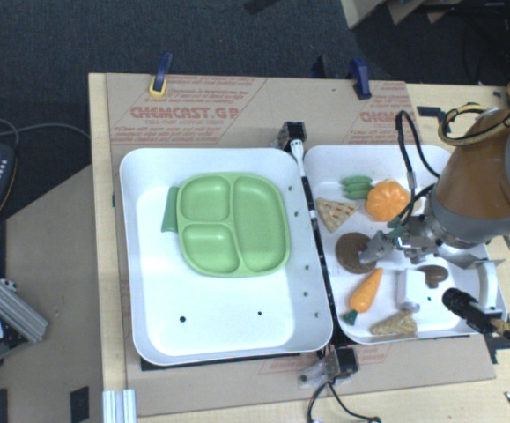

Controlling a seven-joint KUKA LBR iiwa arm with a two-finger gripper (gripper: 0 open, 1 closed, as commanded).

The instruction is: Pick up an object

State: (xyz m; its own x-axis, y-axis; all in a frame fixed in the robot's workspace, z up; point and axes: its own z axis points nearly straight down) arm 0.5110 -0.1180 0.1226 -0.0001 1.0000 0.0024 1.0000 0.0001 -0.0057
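My gripper (388, 278) hangs low over the right bin (431, 161), open. One finger (372, 252) lies at the edge of a brown round disc (350, 252), the other finger (405, 293) points toward the front. An orange carrot (366, 289) lies just left of the gap between them; nothing is held. Close by are a brown mushroom-like piece (433, 276) and a tan bread slice (394, 325).
Further back in the right bin sit an orange fruit (387, 200), a green pod (356, 184) and a tan wedge (334, 212). The left bin (210, 324) holds a green divided plate (232, 223). The arm covers the right bin's right side.
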